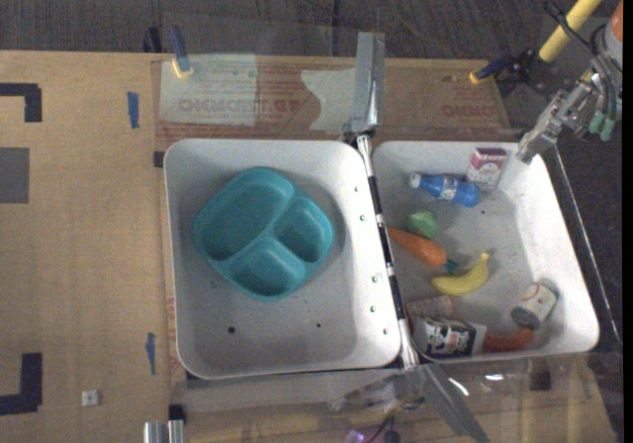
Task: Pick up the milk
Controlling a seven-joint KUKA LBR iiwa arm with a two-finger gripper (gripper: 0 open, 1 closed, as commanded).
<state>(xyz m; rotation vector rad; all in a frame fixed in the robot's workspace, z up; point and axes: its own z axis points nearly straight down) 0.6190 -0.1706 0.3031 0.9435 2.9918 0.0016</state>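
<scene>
So the whole setup sits on a flat tan cardboard-covered bench (79,233). Right on it are two shallow white plastic bins: the left bin (188,332), and the right bin (569,263) touching it along the inner edge. Behind the left bin there's a clear plastic sheet (257,85) lying over printed cardboard. Off to the left of that same bin you get black tape corner marks (25,100) and short blue tape strips (133,110).
</scene>
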